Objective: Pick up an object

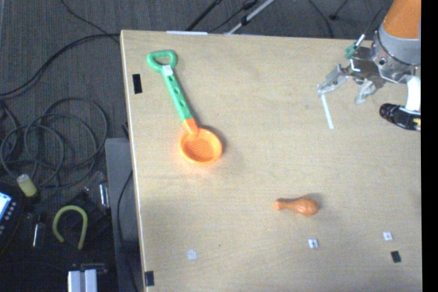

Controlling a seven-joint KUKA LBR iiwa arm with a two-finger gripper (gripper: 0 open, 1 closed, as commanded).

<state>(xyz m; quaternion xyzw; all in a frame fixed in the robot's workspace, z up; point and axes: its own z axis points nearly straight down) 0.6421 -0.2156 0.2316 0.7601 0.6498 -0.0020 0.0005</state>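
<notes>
Well apart from the spoon [186, 117] and orange piece [299, 205], the jaws hang spread.

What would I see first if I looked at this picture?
Probably the bright strainer spoon, with its green handle and orange bowl, lying on the left part of the tan surface. Next, a small orange pear-shaped toy lies lower down near the middle, and the robot's gripper hangs at the upper right.

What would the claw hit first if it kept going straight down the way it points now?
Probably bare bench top. The claw hangs near the upper right with its fingers spread, pointing down and slightly left. The orange drumstick-shaped toy and the green-handled strainer spoon lie well off that line, though depth is hard to judge.
</notes>
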